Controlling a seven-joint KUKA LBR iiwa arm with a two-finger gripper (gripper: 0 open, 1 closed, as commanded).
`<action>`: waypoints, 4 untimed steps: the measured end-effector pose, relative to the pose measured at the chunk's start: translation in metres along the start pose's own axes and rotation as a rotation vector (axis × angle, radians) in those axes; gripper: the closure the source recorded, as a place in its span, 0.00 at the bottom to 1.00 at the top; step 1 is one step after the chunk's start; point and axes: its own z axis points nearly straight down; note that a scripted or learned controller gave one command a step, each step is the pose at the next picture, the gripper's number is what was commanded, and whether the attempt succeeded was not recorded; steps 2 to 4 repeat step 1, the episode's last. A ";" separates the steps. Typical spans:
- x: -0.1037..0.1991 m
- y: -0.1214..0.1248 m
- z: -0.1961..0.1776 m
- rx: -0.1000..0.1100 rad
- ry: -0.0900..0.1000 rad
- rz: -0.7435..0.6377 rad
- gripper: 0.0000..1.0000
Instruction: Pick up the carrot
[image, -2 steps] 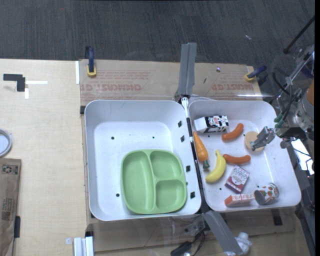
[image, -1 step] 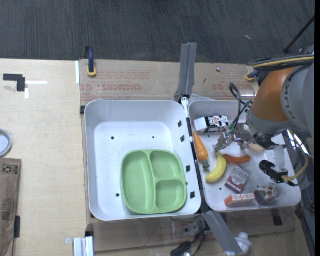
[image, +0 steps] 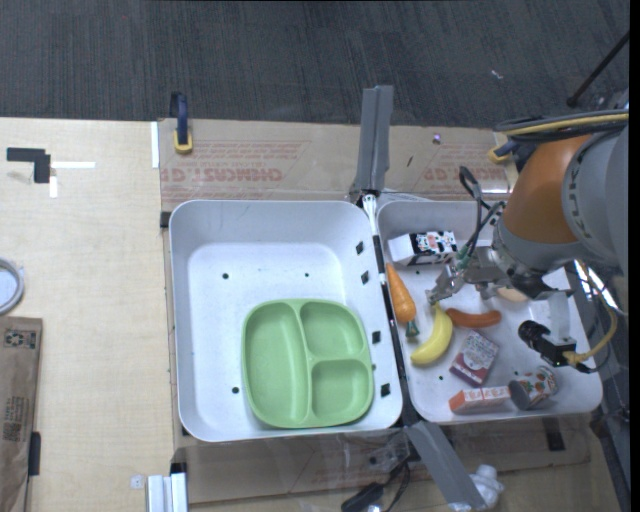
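you are looking down at a slant on a pale worktop (image: 80, 230) with two shallow white bins side by side. the arm (image: 560, 200), grey with an orange band, comes in from the right and covers the upper right part of the right bin (image: 590, 400); its outer edge is cut off by the frame. the jaws (image: 447, 285) hang low over the middle of that bin, dark and metallic against clutter, and you cannot tell whether they are released or clenched; nothing is seen between them.

the carrot (image: 401, 294) lies in the right bin, hard against its left wall, just left of the jaws and apart from them. its long axis runs nearly top to bottom in the view, leaning slightly; the upper end looks narrower, and which end is the tip is hard to make out.

just below it is a banana (image: 433, 340), and to its right a red sausage-shaped item (image: 474, 318). small packets (image: 476, 358) lie nearer the front edge, their labels too small to read.

the left bin (image: 200, 240) holds a green divided plate (image: 306, 363).
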 end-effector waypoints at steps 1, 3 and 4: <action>0.000 0.000 -0.009 0.001 -0.001 -0.002 1.00; 0.000 0.000 -0.009 0.001 -0.001 -0.002 1.00; 0.000 0.000 -0.009 0.001 -0.001 -0.002 1.00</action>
